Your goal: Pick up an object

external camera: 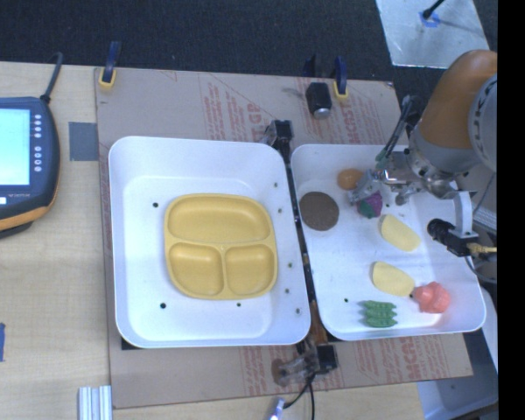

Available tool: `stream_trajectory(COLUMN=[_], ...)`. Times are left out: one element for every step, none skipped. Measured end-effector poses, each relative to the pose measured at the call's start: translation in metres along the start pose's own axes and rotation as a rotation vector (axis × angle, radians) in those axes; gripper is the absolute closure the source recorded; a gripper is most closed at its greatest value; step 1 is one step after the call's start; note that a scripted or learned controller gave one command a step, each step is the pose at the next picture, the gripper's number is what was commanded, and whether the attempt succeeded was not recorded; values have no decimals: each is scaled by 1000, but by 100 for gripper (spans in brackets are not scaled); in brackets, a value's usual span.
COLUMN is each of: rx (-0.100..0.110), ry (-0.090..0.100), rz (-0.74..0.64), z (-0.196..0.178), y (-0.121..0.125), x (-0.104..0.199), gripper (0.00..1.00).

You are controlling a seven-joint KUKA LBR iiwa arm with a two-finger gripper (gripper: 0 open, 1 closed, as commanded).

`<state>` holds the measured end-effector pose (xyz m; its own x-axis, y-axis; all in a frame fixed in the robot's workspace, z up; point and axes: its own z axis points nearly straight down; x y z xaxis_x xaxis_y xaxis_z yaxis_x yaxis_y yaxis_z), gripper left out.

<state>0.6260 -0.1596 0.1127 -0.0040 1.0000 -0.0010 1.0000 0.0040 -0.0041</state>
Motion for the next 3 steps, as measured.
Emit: stream_trajectory(rx=[-2,0,1], ry=[-1,1,1], rz=[-1,2,-2], z=[20,21,21], y=[31,18,16], x=[42,8,56], gripper=[0,0,0])
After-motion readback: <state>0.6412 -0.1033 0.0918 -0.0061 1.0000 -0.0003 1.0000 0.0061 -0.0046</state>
